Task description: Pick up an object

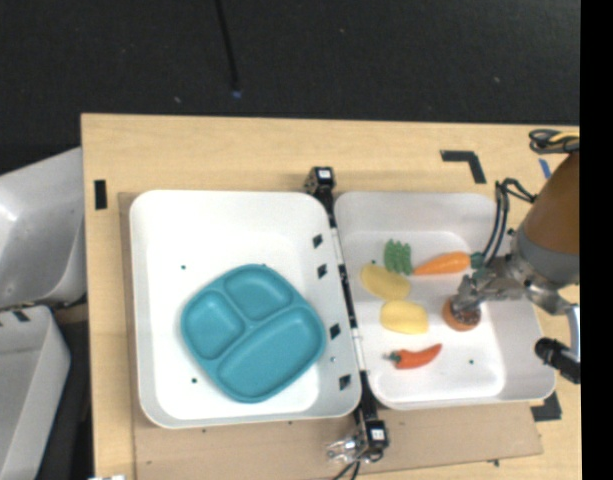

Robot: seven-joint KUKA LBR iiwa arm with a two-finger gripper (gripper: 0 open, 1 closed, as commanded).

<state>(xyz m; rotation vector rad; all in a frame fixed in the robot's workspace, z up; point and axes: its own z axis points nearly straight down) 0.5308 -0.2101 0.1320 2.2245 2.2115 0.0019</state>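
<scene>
Camera view is showing the gripper point(469, 301), its grip state impossible to tell, hovering at frame right over a small orange-brown round toy point(462, 315), seemingly lining up a pick.

Readable text: none could be made out.
Tabletop point(236, 153): bore black corner marks, without letters or numbers.
Bins left of the pincer point(468, 303): carried no legible label.

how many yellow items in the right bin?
2. One yellow piece lies near the bin's middle, beside the green piece. The other lies just below it, left of the pincer. The arm may hide more.
</scene>
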